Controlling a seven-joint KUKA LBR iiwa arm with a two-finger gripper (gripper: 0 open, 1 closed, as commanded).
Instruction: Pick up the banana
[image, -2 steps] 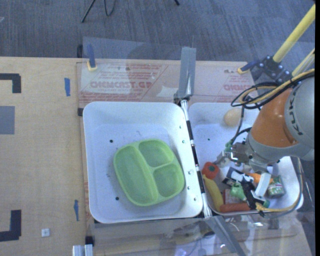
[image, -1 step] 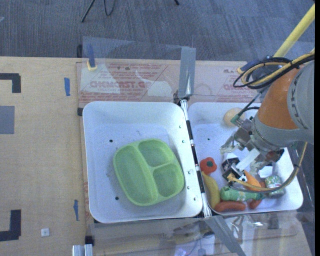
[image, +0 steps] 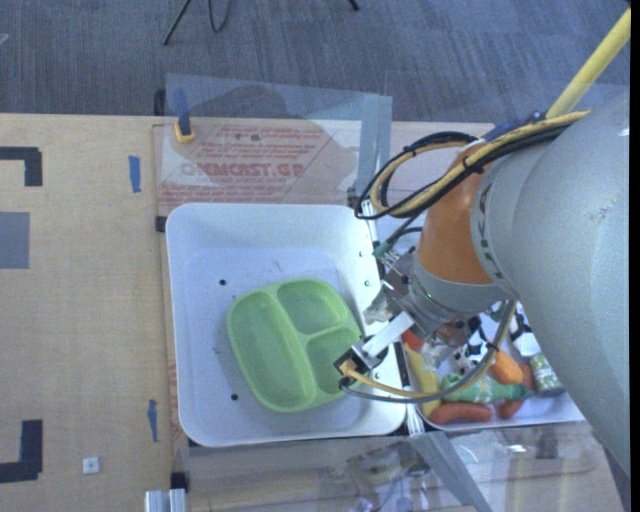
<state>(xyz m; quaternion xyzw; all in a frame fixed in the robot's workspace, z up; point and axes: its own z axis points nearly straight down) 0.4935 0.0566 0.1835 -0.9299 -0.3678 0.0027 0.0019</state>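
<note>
**Gripper low over the cluttered right bin, banana at its edge**

We see the arm (image: 560, 250) reaching in from the right, its orange band (image: 452, 245) above the seam between the two bins. The gripper (image: 437, 335) hangs low over the near-left corner of the right bin (image: 500, 421), which we judge is where it has to be, since the banana (image: 424, 378) lies there. The banana shows as a yellow strip just inside that bin's left wall, partly under the wrist. Whether the gripper is clenched or released we cannot tell, because the wrist hides its tip, and nothing shows the banana as held.

The banana is crowded. An orange carrot (image: 462, 411) lies just beside it, and a cow-patterned toy (image: 478, 352) sits near. We judge that a clean grasp calls for care so that the neighbours are not caught.

The left bin (image: 200, 240) on the tabletop (image: 80, 300) carries a green divided plate (image: 293, 342), well apart from the banana and no part of this job.
</note>
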